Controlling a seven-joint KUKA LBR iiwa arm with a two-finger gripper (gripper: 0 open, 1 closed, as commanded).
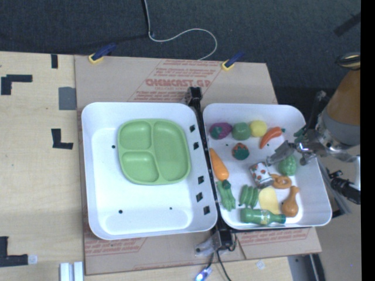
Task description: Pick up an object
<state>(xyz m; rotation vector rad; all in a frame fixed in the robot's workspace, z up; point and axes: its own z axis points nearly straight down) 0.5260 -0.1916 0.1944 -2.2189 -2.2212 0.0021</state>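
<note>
The right bin (313,212) holds several toy foods: a purple vegetable (220,130), a yellow lemon (258,127), a red chili (270,136), an orange carrot (219,166), a red-and-white can (260,172) and a yellow pear (269,199). My gripper (282,154) reaches in from the right and hangs low over the bin's right half. It is just above a green leafy piece (288,167) and to the right of the can. I see nothing clearly held in it.
A green divided plate (155,151) lies in the left bin (99,215). More toys crowd the right bin's front: green pods (248,195), a green bottle (262,216) and a brown drumstick (289,201). A black divider (202,157) with clips runs between the bins.
</note>
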